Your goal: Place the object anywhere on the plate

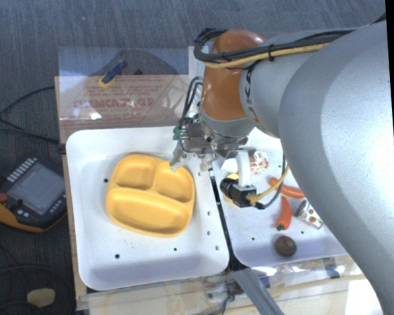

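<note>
A yellow plate [149, 194] with three compartments lies in the left white bin [96, 261]. My gripper [191, 155] hangs over the ridge between the two bins, just beside the plate's upper right rim. I see nothing held under it from this angle. The orange wrist band [225, 84] and grey arm cover much of the right bin [257, 247]. Loose items lie in that bin: an orange carrot [284, 212], a second orange piece [292, 191], a brown ball [284, 246] and a white-and-orange packet [258, 161].
A black and yellow cable connector [238, 193] dangles below the wrist over the right bin. A cardboard sheet under clear plastic [112, 102] lies behind the left bin. A handheld pendant [24, 192] rests on the floor at far left.
</note>
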Controlling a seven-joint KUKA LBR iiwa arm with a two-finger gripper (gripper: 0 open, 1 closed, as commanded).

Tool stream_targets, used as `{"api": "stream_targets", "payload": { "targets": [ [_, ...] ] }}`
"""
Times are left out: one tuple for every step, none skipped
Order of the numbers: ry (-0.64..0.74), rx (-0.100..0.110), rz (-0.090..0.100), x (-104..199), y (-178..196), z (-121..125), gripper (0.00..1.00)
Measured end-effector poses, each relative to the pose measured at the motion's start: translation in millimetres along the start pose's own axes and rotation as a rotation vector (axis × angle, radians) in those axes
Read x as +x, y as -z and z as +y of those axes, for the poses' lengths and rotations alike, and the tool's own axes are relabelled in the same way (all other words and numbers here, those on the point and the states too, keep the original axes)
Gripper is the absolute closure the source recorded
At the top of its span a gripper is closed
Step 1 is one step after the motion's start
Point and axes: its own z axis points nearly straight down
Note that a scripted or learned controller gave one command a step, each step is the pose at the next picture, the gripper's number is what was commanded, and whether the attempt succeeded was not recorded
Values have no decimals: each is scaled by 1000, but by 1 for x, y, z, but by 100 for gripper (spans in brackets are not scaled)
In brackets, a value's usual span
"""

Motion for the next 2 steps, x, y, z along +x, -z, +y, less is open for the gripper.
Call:
{"api": "stream_targets", "payload": {
  "targets": [
    [0, 0, -1, 0, 0, 0, 0],
    [0, -2, -1, 49, 106, -66, 0]
  ]
}}
